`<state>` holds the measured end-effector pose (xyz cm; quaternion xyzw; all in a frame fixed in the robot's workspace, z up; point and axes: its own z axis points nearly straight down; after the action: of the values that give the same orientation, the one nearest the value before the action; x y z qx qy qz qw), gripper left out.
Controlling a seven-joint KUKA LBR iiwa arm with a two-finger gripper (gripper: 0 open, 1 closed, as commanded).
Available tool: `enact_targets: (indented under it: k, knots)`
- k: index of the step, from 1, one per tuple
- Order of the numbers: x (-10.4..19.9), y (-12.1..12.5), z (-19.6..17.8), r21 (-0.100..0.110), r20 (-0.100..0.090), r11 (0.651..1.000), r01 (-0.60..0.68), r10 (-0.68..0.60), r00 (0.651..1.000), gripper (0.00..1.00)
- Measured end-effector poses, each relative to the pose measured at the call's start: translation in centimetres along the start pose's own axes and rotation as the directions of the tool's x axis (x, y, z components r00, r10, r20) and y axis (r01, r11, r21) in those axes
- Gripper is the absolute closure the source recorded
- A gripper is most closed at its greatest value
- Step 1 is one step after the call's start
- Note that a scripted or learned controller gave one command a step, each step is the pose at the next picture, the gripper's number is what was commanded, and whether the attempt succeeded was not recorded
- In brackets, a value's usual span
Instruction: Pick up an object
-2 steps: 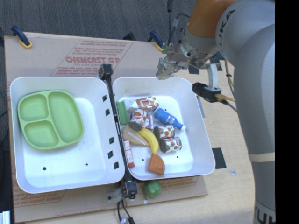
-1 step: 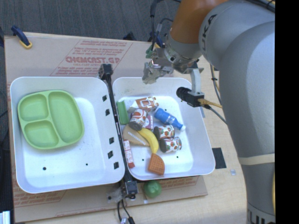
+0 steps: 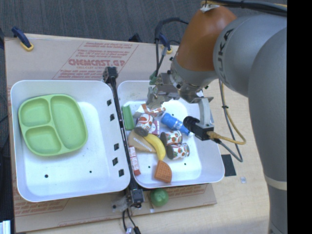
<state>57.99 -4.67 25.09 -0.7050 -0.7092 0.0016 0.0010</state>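
The right bin (image 3: 210, 165) holds a pile of small objects: a yellow banana (image 3: 157, 146), a blue bottle (image 3: 173, 122), red-and-white printed cans (image 3: 178, 151), an orange wedge (image 3: 164, 171), a green block (image 3: 127, 117) and a red-and-white packet (image 3: 152, 110). My gripper (image 3: 155, 97) hangs low over the back left part of this bin, just above the packet and the nearest printed can (image 3: 144, 124). The wrist hides what lies directly under it.
The left bin (image 3: 29, 179) carries a light green divided plate (image 3: 52, 125). A red strip (image 3: 133, 161) lies along the divider between the bins. A green ball (image 3: 159, 197) sits outside the bins at the front. Cables (image 3: 229, 139) loop to the right of the right bin.
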Motion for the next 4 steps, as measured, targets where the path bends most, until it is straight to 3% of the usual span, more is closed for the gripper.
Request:
enact_targets:
  k: [1,2,3,4]
  knots:
    - [2.4,-8.1,2.0,0.001,0.0,1.0,0.0,0.0,1.0,1.0]
    - [2.4,-8.1,2.0,0.0,0.0,1.0,-0.001,0.001,1.0,0.0]
    - [2.4,-8.1,2.0,0.0,0.0,1.0,-0.001,0.001,1.0,0.0]
    - [3.7,-10.3,6.0,0.0,-0.001,1.0,0.0,0.0,1.0,0.0]
